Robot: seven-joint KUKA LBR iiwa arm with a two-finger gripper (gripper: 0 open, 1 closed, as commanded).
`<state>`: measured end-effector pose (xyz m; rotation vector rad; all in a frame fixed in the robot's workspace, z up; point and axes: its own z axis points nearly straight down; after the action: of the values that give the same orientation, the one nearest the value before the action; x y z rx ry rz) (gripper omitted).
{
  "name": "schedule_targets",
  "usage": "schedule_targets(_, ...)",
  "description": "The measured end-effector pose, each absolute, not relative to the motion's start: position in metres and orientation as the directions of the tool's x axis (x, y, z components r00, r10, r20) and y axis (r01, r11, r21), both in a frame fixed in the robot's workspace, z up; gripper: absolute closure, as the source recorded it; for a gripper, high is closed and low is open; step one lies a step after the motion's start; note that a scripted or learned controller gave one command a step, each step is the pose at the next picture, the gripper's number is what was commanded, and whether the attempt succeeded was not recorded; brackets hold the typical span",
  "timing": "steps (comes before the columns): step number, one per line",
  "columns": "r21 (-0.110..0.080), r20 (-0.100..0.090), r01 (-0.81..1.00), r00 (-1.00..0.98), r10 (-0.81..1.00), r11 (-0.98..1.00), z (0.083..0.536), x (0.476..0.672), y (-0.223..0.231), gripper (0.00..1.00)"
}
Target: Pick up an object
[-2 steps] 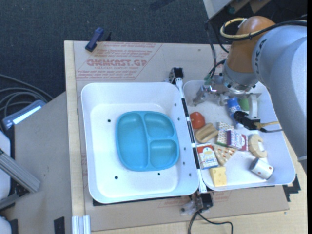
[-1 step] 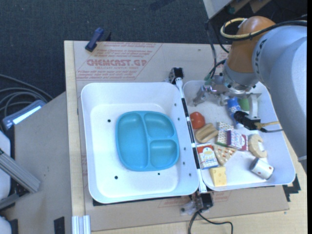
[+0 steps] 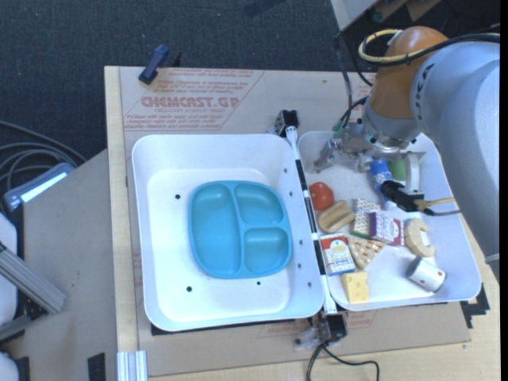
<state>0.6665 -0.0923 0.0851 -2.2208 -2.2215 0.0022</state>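
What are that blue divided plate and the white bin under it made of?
Blue divided plate: probably moulded plastic, going by its smooth, even colour and soft sheen. White bin: likely thin formed plastic, with rounded corners and a glossy rim, though I can't be sure.

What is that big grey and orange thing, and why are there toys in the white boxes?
That is a robot arm, grey with an orange band, seen from a camera fixed above the bench and looking down. It reaches in from the right, and its job is to pick something up. Its pincer hangs over the far end of the right shallow white bin; I can't tell whether it holds anything. That bin has small pretend foods: a red tomato, a tan bread roll, a yellow cheese wedge, a beige bagel and a small white cup. The left shallow white bin holds a blue plastic divided plate.
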Motion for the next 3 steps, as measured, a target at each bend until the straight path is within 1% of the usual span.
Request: schedule_targets(3, -0.001, -0.001, 1.000, 0.000, 1.000, 0.000, 0.0851, 0.6665, -0.0931, 0.00)
